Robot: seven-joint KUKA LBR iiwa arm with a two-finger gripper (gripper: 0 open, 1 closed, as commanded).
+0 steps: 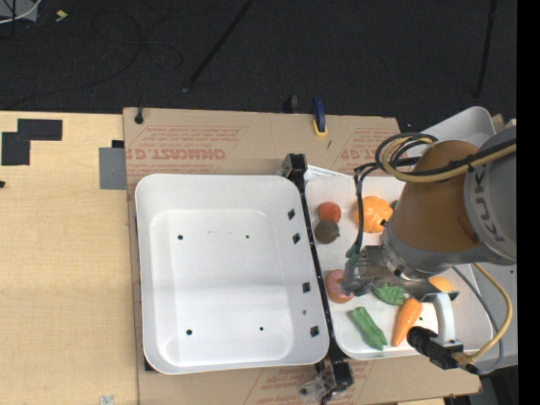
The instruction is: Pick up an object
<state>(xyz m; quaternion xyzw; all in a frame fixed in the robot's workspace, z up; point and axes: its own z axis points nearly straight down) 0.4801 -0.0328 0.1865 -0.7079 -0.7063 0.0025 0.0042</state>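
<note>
Reaching in from 3 o'clock, grey arm (472, 213) with its orange band bulking over the right bin (314, 194), wrist turned down toward that bin's middle. Hanging low at the arm's 9 o'clock end, the tool (354, 275), dark and metallic, just over a reddish round object (338, 286) near the bin's left wall; touching it or only hovering, cannot tell, and how wide the tool stands, cannot tell either, too blurred and partly hidden by the wrist. Scattered about the right bin, small toy-like foods: a red-orange round piece (329, 212) at 12 o'clock of the tool, a dull brown lump (326, 232) just below that, an orange fruit shape (372, 213) at about 1 o'clock, partly tucked under the arm. Lying at 5 o'clock of the tool, a green pod-like piece (368, 326), tilted; beside it toward 3 o'clock, an orange carrot shape (406, 319), and between them and the wrist a darker green leafy bit (391, 294). Sitting at 9 o'clock of all this, the left bin (152, 226), white and shallow, sharing a dark clamped divider with its neighbour. Carrying both bins, a cardboard sheet (211, 146) on the pale wooden table (59, 268).
</note>
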